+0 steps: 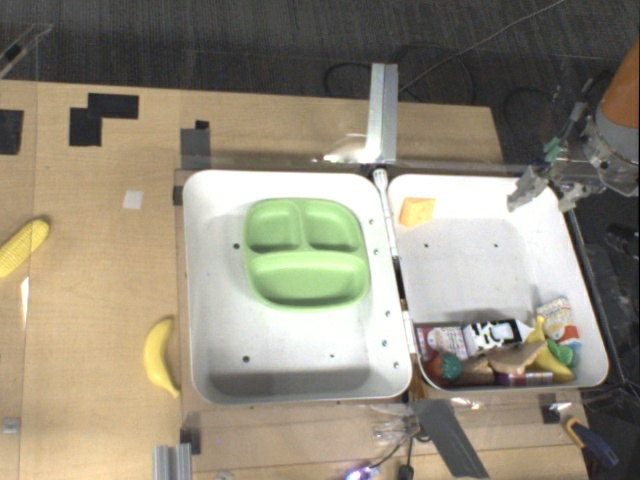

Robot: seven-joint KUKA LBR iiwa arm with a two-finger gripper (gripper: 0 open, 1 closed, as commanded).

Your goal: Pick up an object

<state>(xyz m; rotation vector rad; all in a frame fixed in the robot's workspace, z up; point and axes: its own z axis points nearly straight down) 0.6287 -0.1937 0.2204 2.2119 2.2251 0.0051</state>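
toy pile [500, 351] near corner, right bin [480, 258] | end effector [545, 190] well apart, far rim | spread

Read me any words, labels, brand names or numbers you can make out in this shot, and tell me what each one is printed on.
No text here can be read.
Dark carton lying in the right bin: white print on its side, too blurred to read.
Small packets in that bin's near right corner: coloured print, too small to read.
Green divided plate, yellow block, bananas on the bench: no markings visible.

Matt wooden bench [90, 298]; 2 smooth white plastic bins [215, 368]; glossy green plastic plate [305, 251]; brushed metal post [383, 113].
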